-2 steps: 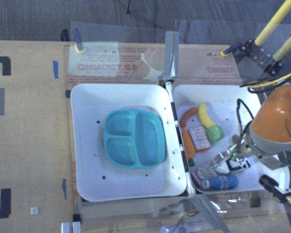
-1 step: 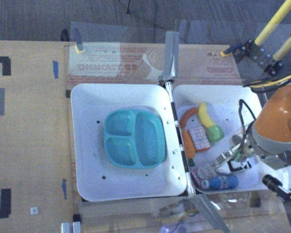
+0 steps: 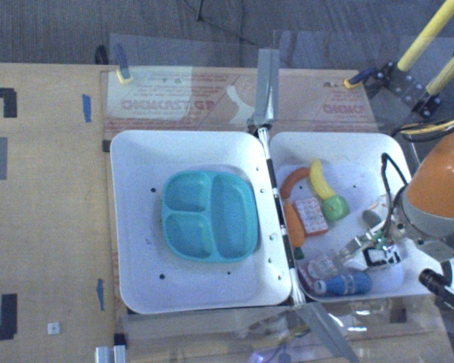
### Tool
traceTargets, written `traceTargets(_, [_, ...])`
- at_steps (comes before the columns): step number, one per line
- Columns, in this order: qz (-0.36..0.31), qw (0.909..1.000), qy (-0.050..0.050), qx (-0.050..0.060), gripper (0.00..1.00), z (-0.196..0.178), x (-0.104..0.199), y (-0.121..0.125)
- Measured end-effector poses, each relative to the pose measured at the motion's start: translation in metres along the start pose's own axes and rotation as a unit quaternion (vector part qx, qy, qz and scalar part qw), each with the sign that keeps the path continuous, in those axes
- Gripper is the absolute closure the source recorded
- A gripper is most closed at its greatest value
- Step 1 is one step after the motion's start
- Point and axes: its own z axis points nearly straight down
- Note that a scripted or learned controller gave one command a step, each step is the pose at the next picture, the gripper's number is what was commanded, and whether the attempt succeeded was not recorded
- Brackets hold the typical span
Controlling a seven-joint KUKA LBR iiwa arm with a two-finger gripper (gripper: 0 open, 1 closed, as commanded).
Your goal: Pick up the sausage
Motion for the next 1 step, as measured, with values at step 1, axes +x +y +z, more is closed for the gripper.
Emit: traceTargets(1, [0.002,1.0000,-0.005,-0.003,1.00,-0.0110,-0.0035,0.0005])
